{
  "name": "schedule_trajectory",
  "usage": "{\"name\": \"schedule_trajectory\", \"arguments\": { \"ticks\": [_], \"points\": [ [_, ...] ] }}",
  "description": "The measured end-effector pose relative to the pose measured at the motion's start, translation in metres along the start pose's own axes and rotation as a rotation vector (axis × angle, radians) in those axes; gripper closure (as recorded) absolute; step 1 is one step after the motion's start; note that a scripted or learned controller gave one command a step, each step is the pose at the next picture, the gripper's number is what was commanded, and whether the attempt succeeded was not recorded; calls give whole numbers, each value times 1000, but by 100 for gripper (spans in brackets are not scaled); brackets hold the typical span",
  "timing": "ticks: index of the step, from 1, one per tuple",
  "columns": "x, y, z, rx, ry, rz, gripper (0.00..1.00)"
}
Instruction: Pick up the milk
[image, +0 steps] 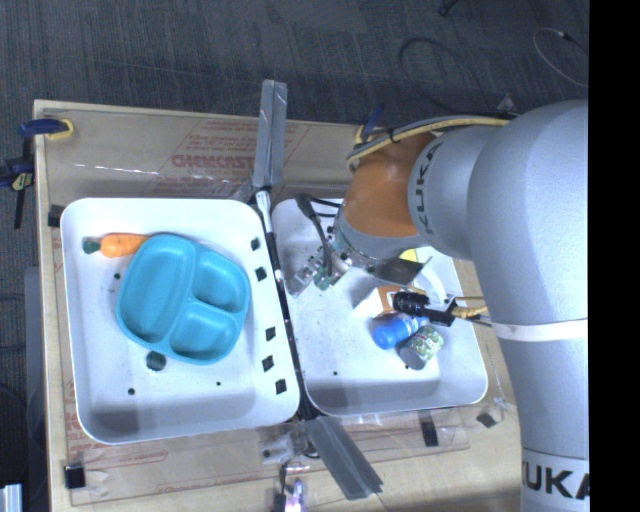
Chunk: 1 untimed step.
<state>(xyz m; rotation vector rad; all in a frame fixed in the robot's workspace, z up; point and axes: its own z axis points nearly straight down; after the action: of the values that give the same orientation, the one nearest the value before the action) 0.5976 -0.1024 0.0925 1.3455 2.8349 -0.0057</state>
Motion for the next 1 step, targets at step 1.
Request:
{"name": "schedule_trajectory", "arguments": {
  "ticks": [1],
  "points": [
    [45,-53,-1,0,-3,19,100]
  ]
}}
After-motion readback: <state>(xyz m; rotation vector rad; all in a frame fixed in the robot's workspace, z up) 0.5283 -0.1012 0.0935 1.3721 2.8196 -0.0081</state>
